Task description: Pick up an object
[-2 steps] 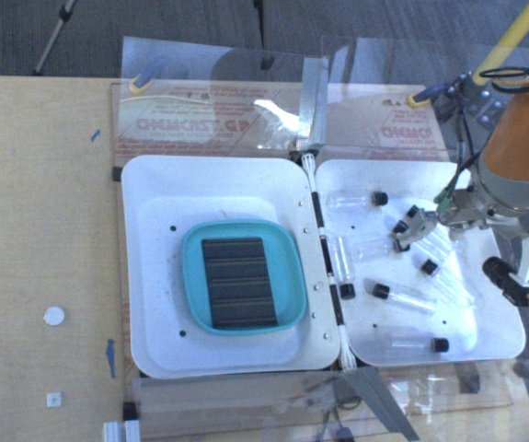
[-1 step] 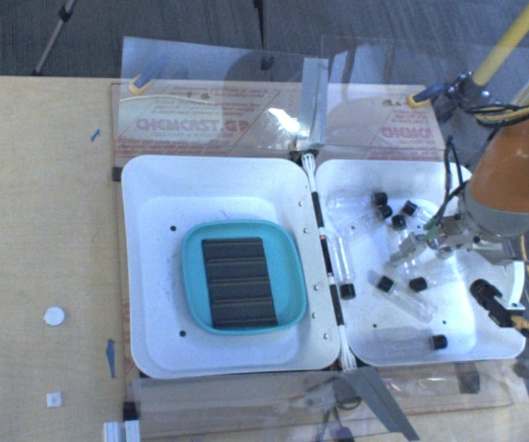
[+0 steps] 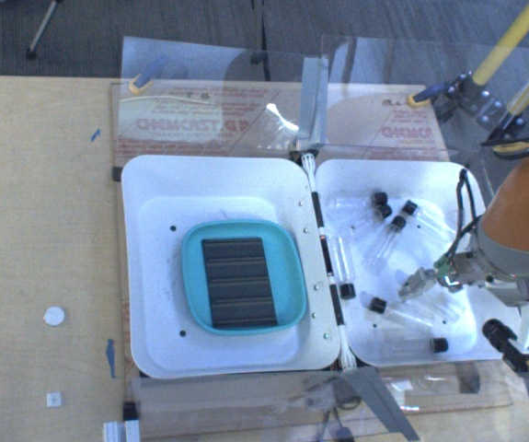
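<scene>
Reaching from the table's right edge, the tool [image 3: 418, 284] hovers among clear vials [image 3: 388, 244] in the right bin [image 3: 388, 343]; its grip state is unclear.

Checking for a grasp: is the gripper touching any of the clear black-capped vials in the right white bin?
Cannot tell. In the camera view the gripper hangs over the clear vials, its tip overlapping them, but the slanted angle hides any contact or gap.

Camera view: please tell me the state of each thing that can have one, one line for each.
Teal tray: flat in the left bin, dark ribbed insert facing up.
Clear tubes: lying down, scattered in the right bin, black caps on.
Gripper: low over the right bin among the tubes; nothing seen between its fingers.
</scene>
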Robot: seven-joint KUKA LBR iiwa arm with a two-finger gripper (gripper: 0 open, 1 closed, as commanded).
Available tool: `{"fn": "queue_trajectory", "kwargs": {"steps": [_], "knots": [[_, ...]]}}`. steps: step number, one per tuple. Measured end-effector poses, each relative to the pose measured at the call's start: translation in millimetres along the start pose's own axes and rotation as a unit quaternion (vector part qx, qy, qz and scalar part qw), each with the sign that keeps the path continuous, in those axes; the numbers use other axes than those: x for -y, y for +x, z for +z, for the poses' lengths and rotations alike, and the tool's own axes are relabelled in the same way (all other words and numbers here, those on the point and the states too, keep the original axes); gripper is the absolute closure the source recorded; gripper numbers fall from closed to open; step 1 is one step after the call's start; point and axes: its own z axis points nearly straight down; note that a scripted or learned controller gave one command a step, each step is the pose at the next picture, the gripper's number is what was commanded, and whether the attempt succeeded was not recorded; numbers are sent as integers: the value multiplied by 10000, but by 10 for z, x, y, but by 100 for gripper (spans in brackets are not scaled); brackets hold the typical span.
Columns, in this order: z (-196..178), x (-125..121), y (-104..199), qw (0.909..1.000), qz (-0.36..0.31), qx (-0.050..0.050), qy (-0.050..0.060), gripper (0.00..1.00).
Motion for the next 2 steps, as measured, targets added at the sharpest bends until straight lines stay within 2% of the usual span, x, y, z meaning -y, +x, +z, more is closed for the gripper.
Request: {"fn": "queue_trajectory", "kwargs": {"steps": [1, 2], "knots": [[-247, -858, 154, 9986, 523, 8, -10, 0], [-216, -1350, -43, 9989, 460, 14, -15, 0]]}}
